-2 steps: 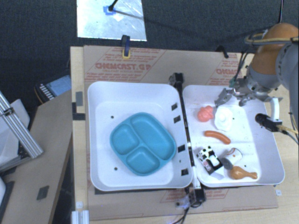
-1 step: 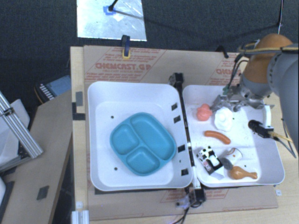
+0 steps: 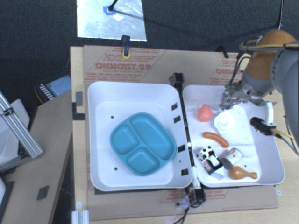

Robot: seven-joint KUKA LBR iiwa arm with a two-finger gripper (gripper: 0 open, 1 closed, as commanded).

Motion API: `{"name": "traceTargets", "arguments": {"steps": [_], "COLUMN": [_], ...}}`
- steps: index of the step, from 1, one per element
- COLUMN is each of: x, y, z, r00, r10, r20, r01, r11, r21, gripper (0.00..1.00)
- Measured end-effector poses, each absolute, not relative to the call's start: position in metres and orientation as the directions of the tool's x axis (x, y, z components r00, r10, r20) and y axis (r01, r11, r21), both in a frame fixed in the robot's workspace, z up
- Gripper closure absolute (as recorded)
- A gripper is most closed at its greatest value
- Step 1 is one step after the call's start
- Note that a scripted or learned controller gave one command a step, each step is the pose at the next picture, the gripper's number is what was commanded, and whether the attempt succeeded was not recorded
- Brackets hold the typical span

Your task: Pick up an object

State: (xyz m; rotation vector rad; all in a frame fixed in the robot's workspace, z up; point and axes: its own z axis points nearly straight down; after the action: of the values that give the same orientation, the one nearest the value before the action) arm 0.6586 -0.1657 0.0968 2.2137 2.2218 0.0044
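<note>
**A:** Start with the biggest things. What's on the bench?

**B:** Two shallow white bins side by side on a brown board. The left bin (image 3: 100, 139) has a blue divided plate (image 3: 142, 143) in it, three compartments, lying flat a little near of centre. The right bin (image 3: 275, 164) carries all the small items.

**A:** And the arm?

**B:** The arm (image 3: 273, 66) comes in from the right, grey with an orange band, bent over the far right part of the right bin. Its gripper (image 3: 227, 100) is down at the far edge of that bin, just right of a pink toy.

**A:** Is it holding anything?

**B:** Nothing shows between its tips — but whether they are spread or closed I cannot tell; they are too small and dark at this slant.

**A:** What could it pick up, then?

**B:** Largest first: a white lump (image 3: 224, 121) just near of the gripper, close beside it. A sausage (image 3: 215, 139), orange-brown, lies nearer and slightly left. A tan drumstick-shaped piece (image 3: 242, 173) sits at the near edge. A black-and-white block (image 3: 208, 159) is at the near left corner, with a grey piece (image 3: 227, 163) between it and the drumstick. The pink toy (image 3: 204, 113) lies toward the far left — beside the white lump, apart from it.
</note>
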Motion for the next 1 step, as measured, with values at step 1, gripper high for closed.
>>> {"name": "traceTargets", "arguments": {"steps": [1], "x": [0.6573], "y": [-0.1637], "z": [0.1419], "r00": [-0.004], "r10": [1.0], "r20": [-0.001], "r01": [1.0], "r11": [0.004], "r21": [0.007], "gripper": [1.0]}}
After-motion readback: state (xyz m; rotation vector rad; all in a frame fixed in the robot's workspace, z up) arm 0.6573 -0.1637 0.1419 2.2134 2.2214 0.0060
